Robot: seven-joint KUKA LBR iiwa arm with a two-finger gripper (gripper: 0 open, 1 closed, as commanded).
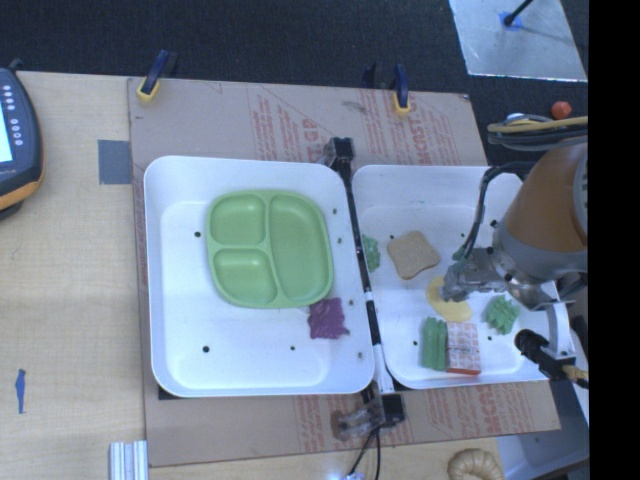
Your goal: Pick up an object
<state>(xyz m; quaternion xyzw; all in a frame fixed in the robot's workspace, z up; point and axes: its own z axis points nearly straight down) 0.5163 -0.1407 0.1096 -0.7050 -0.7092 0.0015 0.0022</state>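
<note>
In the right bin [420,183], my gripper [456,284] hangs low over a yellow object [449,308], partly covering it. A tan slice of toast [412,254] lies just to its left. A green leafy piece [500,314] sits to its right. Toward the bin's front edge lie a green block [433,343] and a red and white packet [463,349]. A small green item [371,254] rests against the bin's left wall. The arm's orange band [548,203] rises at the right.
The left bin [175,298] holds a green divided plate [270,249] and a purple object [327,319] near its right wall. Clamps join the bins at the back [341,151] and the front [388,406]. A pendant [15,138] lies at the far left.
</note>
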